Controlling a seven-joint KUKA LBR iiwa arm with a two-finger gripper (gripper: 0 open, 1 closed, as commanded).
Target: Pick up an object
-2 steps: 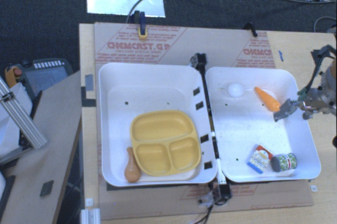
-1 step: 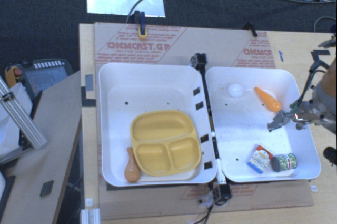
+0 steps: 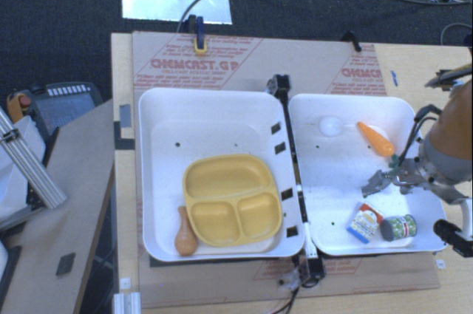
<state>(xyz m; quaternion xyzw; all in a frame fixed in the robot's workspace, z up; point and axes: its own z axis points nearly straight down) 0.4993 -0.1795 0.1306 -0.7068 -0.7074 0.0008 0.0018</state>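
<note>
The right bin (image 3: 347,109) has open floor across its middle and left part, toward the divider. The gripper (image 3: 375,185) hangs over that bin's lower right area; whether it is released or clenched I cannot tell. A small carton (image 3: 364,223) and a can (image 3: 399,227) lie just below it, an orange carrot (image 3: 376,140) above it, apparently apart. The left bin (image 3: 214,109) holds a yellow tray (image 3: 232,199).

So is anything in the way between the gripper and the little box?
Nothing visible is. The gripper hangs over bare bin floor in the right bin, and the little box lies just below it in the view, beside a green can.
</note>
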